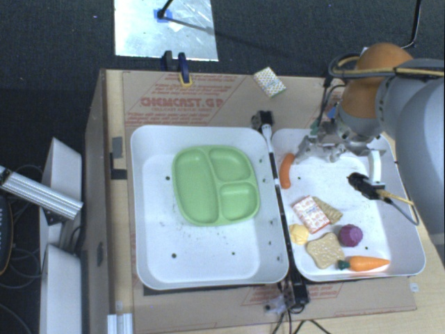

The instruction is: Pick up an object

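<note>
Beneath white bins [208, 273], brown board [188, 99]

One fixed camera looks down aslant on both bins [149, 186].

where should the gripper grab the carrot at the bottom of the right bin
Grip the carrot across its thick orange middle, coming straight down. It lies flat and lengthwise near the bin's front wall, so closing across its narrow width likely suits. The toast sits close on its left.

Dark carpet floor [292, 19] surrounds a cardboard-topped bench [181, 99]; shiny metal sheet [165, 19] beyond.
</note>
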### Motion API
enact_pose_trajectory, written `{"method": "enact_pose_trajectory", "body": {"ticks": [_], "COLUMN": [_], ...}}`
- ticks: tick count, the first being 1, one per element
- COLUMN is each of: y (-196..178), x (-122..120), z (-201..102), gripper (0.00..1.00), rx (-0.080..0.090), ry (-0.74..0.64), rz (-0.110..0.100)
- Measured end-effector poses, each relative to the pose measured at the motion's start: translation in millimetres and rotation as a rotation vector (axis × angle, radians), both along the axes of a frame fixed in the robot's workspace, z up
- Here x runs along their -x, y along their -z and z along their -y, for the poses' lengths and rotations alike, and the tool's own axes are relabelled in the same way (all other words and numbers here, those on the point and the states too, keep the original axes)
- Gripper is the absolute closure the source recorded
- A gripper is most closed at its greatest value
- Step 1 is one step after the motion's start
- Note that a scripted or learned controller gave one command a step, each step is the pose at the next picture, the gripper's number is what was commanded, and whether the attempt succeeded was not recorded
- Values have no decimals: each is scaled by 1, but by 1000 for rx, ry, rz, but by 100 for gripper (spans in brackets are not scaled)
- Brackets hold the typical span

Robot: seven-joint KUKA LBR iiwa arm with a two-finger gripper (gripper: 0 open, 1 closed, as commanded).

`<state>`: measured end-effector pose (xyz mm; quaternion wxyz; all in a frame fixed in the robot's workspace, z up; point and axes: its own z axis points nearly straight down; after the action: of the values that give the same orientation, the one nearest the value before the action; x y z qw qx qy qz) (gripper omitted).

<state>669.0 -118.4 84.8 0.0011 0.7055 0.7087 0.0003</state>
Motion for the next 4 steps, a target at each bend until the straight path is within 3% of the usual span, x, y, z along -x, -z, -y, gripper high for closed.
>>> {"method": "enact_pose_trajectory", "body": {"ticks": [4], "y": [0], "x": [0], "z": [-4], "gripper": [0], "rx": [0], "ry": [1], "rz": [1]}}
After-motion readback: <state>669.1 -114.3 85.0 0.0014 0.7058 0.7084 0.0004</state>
